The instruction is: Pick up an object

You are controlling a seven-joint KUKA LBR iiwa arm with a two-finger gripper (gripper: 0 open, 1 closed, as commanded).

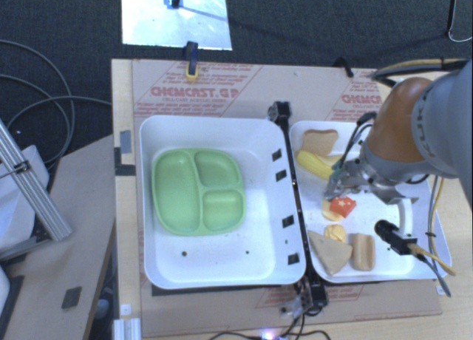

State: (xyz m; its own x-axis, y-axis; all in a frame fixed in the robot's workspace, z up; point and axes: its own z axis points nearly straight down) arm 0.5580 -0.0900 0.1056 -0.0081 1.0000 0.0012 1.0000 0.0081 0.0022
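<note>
My gripper [338, 185] hangs low inside the right bin [421, 268], below the arm's orange band. Directly under its tip lies a small red toy piece [342, 207]; whether they touch cannot be told. A yellow banana [313, 162] lies just left of the gripper, and a tan bread slice [319, 140] sits behind it. Nearer the front edge are a small orange piece [335, 232], a tan wedge [329, 253] and a light brown bun [361, 250].
The left bin [170, 128] holds a green divided plate [198, 189]. A black divider with clips [288, 183] runs between the two bins. Black and yellow cables [414, 251] trail from the wrist over the right bin's front corner.
</note>
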